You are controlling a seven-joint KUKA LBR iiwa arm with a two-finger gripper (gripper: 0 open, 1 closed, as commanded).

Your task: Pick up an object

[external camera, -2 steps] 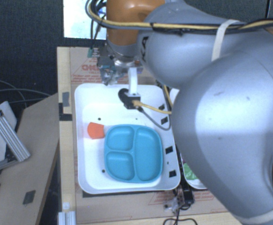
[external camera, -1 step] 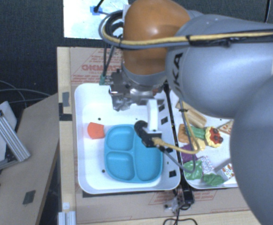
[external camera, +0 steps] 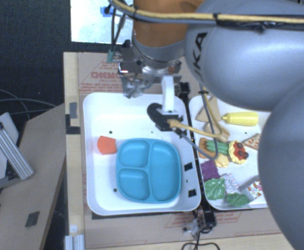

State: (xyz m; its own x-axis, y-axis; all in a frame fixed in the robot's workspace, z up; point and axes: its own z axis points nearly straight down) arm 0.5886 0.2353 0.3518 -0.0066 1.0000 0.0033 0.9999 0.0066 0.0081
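Brown cardboard covered the table (external camera: 97, 66), and two white bins sat on it side by side. Dark walls and dark floor were all around.

The left bin (external camera: 105, 119) was closer to the left edge of the table. A small orange block (external camera: 107, 145) lay in it, on the side by the table's left edge. Just beside the block was a big blue plate (external camera: 148, 170) with three parts. The plate lay flat and filled most of the half of the bin nearer the front edge of the table.

The big grey arm (external camera: 245, 46) came in from the right, with its orange band (external camera: 167, 9) up high. The gripper (external camera: 132, 89) hung over the back rim of the left bin, toward the far edge of the table. I could not tell if the gripper was open or closed. It held nothing that I could see. The orange block was well apart from the gripper, more toward the front and the left edge. The blue plate was also apart from it, toward the front edge.

The right bin (external camera: 248, 165) held many small things. A yellow toy (external camera: 240, 119) lay toward the far edge. Near it were some tan sticks (external camera: 212, 120). A purple piece (external camera: 210, 168) and a green piece (external camera: 216, 188) lay closer to the front edge.
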